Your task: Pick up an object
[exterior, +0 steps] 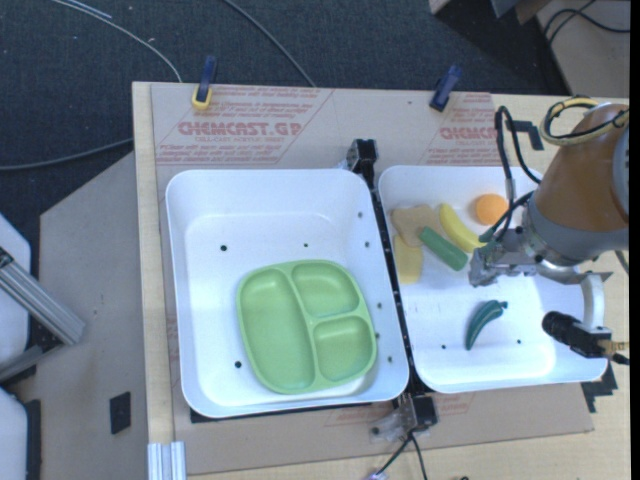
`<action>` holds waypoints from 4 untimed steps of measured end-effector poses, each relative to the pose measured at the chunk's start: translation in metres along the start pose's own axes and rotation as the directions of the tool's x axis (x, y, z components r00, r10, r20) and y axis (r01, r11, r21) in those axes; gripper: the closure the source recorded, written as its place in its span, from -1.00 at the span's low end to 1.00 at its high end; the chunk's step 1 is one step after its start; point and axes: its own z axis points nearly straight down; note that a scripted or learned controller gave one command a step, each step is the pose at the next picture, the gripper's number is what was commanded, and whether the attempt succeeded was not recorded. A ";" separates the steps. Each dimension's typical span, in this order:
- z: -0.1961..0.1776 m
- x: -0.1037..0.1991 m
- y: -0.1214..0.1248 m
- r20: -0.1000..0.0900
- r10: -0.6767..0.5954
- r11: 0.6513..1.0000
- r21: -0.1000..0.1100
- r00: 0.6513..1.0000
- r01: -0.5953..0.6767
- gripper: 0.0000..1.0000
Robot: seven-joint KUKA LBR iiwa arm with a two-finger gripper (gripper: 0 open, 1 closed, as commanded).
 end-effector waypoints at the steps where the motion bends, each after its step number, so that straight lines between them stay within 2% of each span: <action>1: -0.052 -0.011 0.002 0.001 0.001 1.000 -0.001 1.000 -0.001 1.00; 2: -0.069 -0.011 0.003 0.000 0.001 1.000 0.001 1.000 -0.001 1.00; 3: -0.065 0.050 0.006 -0.004 -0.004 1.000 0.008 1.000 0.004 1.00; 4: -0.065 0.111 0.014 -0.003 -0.004 1.000 0.005 1.000 0.004 1.00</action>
